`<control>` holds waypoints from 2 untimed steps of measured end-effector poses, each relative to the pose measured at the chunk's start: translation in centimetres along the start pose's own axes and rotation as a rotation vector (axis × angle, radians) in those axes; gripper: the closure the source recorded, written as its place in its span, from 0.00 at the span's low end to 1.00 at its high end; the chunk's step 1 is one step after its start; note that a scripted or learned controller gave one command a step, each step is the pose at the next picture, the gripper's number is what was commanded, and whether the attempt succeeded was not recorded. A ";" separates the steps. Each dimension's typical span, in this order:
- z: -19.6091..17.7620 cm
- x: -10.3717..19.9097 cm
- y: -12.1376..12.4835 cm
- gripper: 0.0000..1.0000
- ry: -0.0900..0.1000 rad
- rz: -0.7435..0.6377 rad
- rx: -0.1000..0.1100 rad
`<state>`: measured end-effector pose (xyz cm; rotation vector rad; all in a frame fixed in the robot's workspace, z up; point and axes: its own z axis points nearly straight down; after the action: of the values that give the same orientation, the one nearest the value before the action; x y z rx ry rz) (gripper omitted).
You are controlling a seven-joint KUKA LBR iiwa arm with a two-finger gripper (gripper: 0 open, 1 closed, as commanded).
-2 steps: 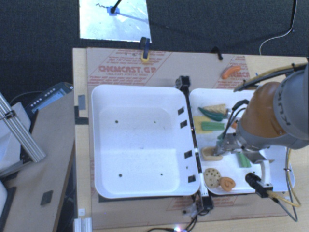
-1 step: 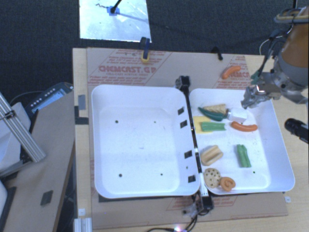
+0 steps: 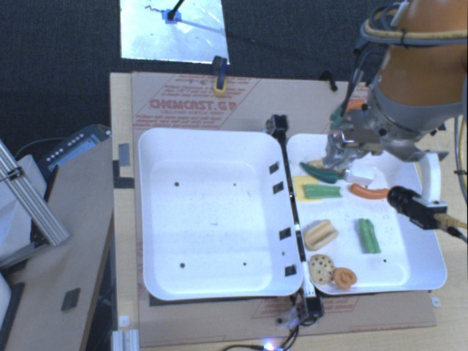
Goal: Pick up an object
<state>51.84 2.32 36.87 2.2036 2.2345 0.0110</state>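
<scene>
Reaching in from the right, the grey arm with its orange band [image 3: 428,31] is hanging over the far part of the right-hand shallow white bin [image 3: 431,269], and its two-finger metal gripper [image 3: 336,156] is pointing down into that bin. Whether anything is being clamped I cannot tell, since the wrist is hiding the tips.

Right under the gripper a dark green curved pod-shaped toy with a yellow end [image 3: 319,170] is lying on the bin floor, seemingly touching the tool. Just nearer the camera from it, a light green ridged plastic stick [image 3: 322,191] is lying crosswise. Just to the right of the gripper a small white block [image 3: 362,175] is sitting, and an orange sausage-shaped toy [image 3: 368,191] is lying just beyond that.

Farther toward the camera, a tan bread-roll-shaped toy [image 3: 320,234] and a dark green ridged plastic stick [image 3: 368,236] are resting apart from each other. Nearest the front rim, a round speckled cookie-shaped toy [image 3: 320,268] and a small orange ring-shaped doughnut toy [image 3: 344,277] are lying side by side.

Well to the left of the gripper, the left-hand shallow white bin [image 3: 157,196] is sitting beside its twin.
</scene>
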 end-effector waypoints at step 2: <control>-17.0 6.2 -2.9 1.00 0.003 0.006 -0.014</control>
<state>48.70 8.47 53.90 2.2047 2.2222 0.0292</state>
